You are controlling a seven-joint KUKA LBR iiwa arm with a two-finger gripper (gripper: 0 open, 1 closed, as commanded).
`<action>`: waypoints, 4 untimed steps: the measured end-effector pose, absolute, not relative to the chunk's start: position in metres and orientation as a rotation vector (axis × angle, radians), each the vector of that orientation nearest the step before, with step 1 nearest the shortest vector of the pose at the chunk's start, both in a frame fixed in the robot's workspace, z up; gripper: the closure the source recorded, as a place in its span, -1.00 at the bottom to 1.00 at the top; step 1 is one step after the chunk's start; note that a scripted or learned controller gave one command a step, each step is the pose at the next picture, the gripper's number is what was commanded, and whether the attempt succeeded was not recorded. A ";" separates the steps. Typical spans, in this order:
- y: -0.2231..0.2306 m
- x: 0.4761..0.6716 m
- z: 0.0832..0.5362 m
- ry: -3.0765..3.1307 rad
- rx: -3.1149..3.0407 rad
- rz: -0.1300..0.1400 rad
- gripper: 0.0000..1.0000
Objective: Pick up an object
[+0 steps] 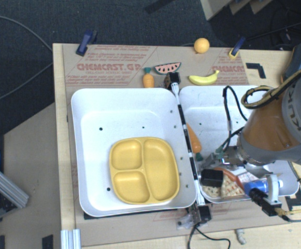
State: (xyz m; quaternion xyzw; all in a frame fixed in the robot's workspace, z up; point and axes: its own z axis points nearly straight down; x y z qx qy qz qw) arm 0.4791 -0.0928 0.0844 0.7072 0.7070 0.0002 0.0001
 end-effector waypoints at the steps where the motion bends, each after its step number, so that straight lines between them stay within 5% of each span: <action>1: -0.093 0.479 0.094 2.219 2.221 0.000 1.00; 2: -0.010 0.479 0.185 2.224 2.220 0.001 1.00; 3: 0.040 0.494 0.184 2.223 2.220 0.001 1.00; 4: 0.091 0.479 0.184 2.225 2.222 -0.002 1.00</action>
